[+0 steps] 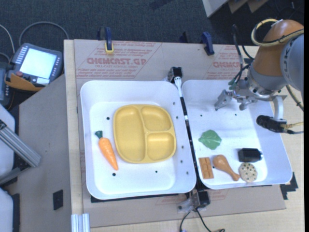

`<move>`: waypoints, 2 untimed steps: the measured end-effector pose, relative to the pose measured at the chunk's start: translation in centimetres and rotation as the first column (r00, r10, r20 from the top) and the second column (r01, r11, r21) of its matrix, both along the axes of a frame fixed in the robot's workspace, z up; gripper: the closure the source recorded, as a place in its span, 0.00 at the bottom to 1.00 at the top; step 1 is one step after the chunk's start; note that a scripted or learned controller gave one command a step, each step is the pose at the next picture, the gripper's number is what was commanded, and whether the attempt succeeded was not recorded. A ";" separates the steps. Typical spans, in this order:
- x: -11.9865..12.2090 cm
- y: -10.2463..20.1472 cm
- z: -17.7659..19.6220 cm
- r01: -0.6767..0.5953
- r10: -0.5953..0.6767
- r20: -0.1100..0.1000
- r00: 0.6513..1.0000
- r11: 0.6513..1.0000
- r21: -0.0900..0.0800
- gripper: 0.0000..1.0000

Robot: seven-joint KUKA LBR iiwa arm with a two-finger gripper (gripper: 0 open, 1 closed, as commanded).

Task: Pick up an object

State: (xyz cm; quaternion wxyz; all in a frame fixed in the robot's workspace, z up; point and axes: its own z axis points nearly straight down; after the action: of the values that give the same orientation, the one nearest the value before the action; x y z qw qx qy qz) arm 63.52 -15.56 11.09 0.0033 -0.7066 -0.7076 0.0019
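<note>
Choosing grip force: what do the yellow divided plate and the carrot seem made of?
The yellow divided plate looks like moulded plastic, smooth with a soft sheen and rounded compartment walls. The carrot appears to be toy plastic or rubber, uniformly orange and matte; which one is unclear.

The arm [285, 52] is grey, with a rounded orange band above the wrist. A yellowish cable loops over its top. Below hangs a small grey metal gripper [232, 99], and a black cylindrical fitting juts beside it.

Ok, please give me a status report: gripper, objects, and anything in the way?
Gripper over right bin's far end, nothing visibly held. Leaf, drumstick, cookie, black block lie nearer. Nothing in between.
</note>
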 end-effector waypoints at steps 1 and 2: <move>-0.1 0.1 -2.8 0.000 0.000 0.001 1.000 1.000 -0.001 0.00; 0.1 0.1 -1.5 0.000 0.000 0.008 1.000 1.000 -0.002 1.00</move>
State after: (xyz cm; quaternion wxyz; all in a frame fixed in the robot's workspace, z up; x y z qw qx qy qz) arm 63.62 -15.51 9.59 -0.0003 -0.7065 -0.7077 -0.0001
